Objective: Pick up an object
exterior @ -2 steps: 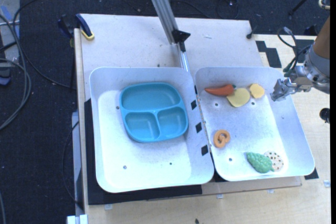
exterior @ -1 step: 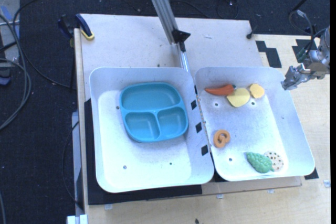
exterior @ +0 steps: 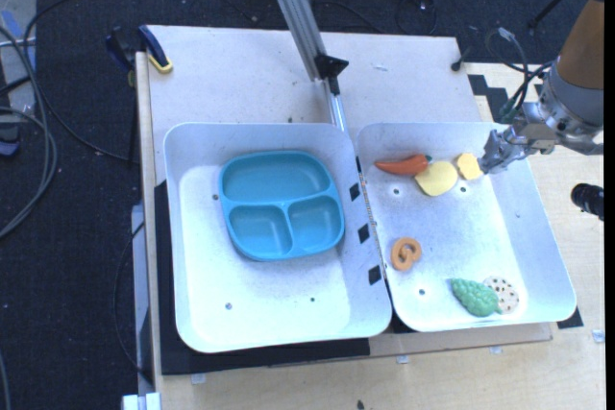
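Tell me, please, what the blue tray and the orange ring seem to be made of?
The blue tray looks like moulded plastic with a smooth, matte finish: one even colour, rounded corners and three compartments pressed into it. The orange ring looks like a toy pretzel, probably plastic or rubber; it is too small here to tell which.

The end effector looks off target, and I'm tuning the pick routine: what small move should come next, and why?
Probably a short shift toward the bin's middle, then down. The end effector sits at the right bin's upper right rim, just right of the small yellow piece, with nothing seen between its fingers. That piece is the nearest object; the yellow fruit and carrot lie further left.
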Available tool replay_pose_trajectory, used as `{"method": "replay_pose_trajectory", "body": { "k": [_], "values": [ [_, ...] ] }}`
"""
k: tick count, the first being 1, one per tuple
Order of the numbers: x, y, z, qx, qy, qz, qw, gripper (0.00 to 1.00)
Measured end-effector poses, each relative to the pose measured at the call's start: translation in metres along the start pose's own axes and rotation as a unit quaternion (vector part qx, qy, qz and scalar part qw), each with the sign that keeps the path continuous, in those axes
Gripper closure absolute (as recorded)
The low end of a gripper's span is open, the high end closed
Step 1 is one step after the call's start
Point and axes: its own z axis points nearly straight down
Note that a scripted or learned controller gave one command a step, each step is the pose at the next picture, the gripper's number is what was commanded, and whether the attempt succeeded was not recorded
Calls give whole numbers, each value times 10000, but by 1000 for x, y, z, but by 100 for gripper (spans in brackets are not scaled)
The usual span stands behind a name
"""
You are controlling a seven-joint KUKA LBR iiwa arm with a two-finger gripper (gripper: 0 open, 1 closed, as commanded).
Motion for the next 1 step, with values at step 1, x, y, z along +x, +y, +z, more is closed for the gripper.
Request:
{"method": "replay_pose_trajectory", "body": {
  "k": [1],
  "values": [
    [53, -1, 14, -1, 1, -1, 10000, 100]
  ]
}}
